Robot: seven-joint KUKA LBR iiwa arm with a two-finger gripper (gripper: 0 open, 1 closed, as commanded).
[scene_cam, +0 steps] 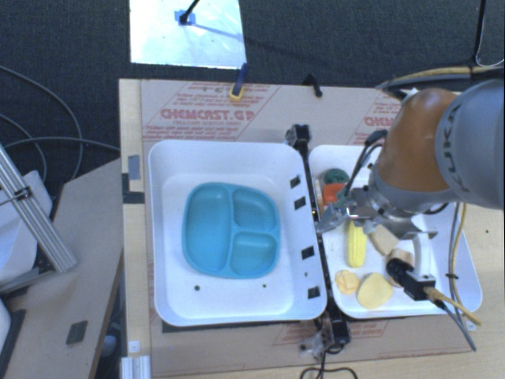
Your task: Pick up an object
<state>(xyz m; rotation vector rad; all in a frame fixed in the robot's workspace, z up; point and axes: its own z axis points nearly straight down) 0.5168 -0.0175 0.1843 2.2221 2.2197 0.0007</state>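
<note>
My gripper [331, 215] hangs low over the left side of the right bin [465, 279], close to the wall between the two bins. Just right of it and nearer the front lies a yellow corn cob [357, 245]. An orange-red piece [333, 190] and a green piece [335, 175] lie behind the gripper at the bin's far left. Toward the front are a pale yellow lump [375, 290] and a smaller yellow piece [346, 280]. A beige piece [383, 239] lies beside the corn, partly under the wrist. I see nothing held.
The left bin [170, 212] holds a blue divided plate [231, 230]. A black divider with clips [309, 212] runs between the bins. The grey arm with its orange band [422, 144] covers the back right of the right bin.
</note>
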